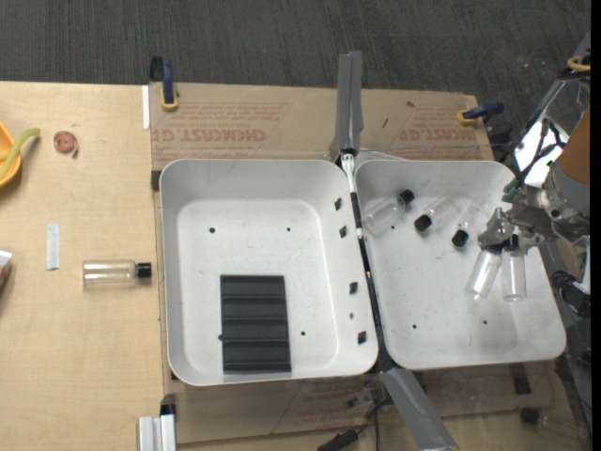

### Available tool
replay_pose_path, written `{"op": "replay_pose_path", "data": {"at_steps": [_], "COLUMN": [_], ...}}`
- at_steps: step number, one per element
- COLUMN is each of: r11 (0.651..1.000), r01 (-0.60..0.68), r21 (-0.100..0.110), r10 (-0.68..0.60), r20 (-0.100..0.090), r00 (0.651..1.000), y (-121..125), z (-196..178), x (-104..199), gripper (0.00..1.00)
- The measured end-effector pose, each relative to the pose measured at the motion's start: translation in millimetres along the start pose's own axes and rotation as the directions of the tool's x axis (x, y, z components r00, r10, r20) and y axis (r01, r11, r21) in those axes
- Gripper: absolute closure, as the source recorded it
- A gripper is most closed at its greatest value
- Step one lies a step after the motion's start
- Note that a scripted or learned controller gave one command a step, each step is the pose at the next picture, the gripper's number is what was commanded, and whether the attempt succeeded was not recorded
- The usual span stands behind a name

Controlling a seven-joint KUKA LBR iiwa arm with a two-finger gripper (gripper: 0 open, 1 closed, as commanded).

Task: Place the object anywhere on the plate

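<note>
— Where's the claw [508, 240] right now?

— I see it over the right bin [441, 346], toward that bin's right side, with the arm [568, 186] coming in from the right edge. Two clear bottles [496, 272] sit right under its tip, slanting down side by side. I can't tell whether the fingers are spread or closed, or whether either bottle is actually between them.

— And the rest of the bottles?

— Three more clear bottles with black caps [406, 198] lie in the upper part of the same bin, close together, left of the claw. Another clear bottle with a black cap [116, 272] lies on its side on the table [75, 365], well left of both bins.

— The plate?

— I take the dark ribbed plate [254, 324] for it; it lies flat in the left bin [188, 205], low and centre, well apart from the claw, with nothing on it.
</note>
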State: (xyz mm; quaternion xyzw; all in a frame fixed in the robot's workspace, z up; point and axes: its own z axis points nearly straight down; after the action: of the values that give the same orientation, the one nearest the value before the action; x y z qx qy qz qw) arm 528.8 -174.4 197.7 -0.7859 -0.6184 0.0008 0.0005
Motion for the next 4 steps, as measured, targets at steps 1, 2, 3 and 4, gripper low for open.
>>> {"op": "replay_pose_path", "data": {"at_steps": [1, 2, 3, 4], "r11": [1.000, 1.000, 1.000, 0.993], "r01": [0.000, -0.030, 0.013, 0.116], "r21": [0.000, 0.000, -0.001, -0.001], "r10": [0.000, 0.030, -0.013, -0.116], "r20": [0.000, 0.002, 0.002, 0.002], "r00": [1.000, 1.000, 1.000, 0.993], "y": [0, 110, 136, 129], "z": [0, -32, -52, -218], "x": [0, -6, -9, -2], "gripper": [0.00, 0.00, 0.00, 0.00]}}
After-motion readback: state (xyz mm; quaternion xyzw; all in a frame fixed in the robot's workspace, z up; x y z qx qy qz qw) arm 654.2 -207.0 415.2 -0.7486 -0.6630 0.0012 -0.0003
